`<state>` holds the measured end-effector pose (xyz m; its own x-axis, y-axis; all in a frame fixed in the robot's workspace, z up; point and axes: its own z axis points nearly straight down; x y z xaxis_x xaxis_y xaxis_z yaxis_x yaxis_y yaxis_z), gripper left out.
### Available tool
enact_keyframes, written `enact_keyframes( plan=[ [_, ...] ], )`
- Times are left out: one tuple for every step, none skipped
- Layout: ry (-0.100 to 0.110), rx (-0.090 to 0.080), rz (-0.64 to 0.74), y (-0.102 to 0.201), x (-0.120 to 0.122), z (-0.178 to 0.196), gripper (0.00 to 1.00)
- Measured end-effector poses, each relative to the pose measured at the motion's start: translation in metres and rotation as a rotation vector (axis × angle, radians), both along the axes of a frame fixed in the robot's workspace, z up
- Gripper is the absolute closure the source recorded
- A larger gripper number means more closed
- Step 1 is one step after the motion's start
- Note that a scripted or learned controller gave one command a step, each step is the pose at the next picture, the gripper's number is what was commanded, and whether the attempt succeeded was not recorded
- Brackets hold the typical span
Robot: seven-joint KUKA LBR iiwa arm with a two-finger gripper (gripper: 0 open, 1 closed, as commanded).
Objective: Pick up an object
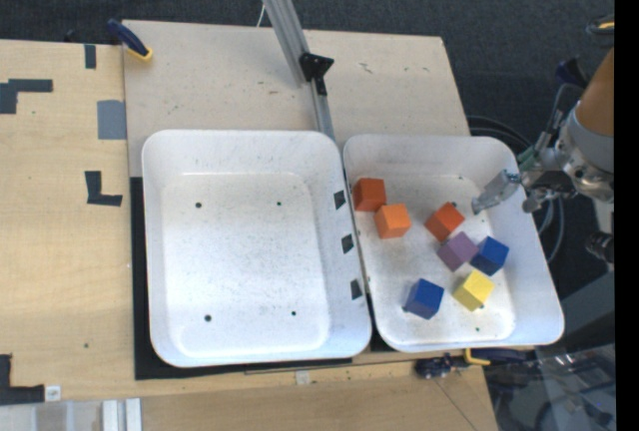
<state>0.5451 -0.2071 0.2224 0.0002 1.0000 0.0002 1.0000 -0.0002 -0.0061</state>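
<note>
**A:** What is on the bench, and what is it made of?

**B:** Two shallow white bins sit side by side on a pale wooden bench (pixel 230 70), their edges touching. They look like smooth moulded plastic with rounded corners and fine dark speckles. The left bin (pixel 160 249) has four small dark dots on its floor. The right bin (pixel 534 314) holds seven small cubes with flat, matte faces: a red-orange cube (pixel 369 194), an orange cube (pixel 392 219) touching it, another red-orange cube (pixel 445 220), a purple cube (pixel 458 249), a blue cube (pixel 490 255) just beside the purple one, a yellow cube (pixel 474 289) and a second blue cube (pixel 423 298).

**A:** Where is there room to move?

**B:** The cubes cluster in the middle and near half of the right bin. Its far strip, by the upper rim, is bare floor. The yellow cube lies near the front rim.

**A:** And the gripper?

**B:** The gripper (pixel 491 194) reaches in over the right rim, near the second red-orange cube but apart from it. One grey finger shows; I cannot tell how far the fingers are spread. Nothing is seen between them.
</note>
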Motion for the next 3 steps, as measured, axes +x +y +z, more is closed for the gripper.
enact_keyframes(
  plan=[
    [0.002, 0.001, 0.001, 0.005, -0.003, -0.064, 0.0],
    [0.001, 0.001, 0.002, 0.014, 0.002, -0.119, 0.0],
    [-0.004, 0.001, 0.002, 0.014, 0.003, -0.106, 1.0]
  ],
)
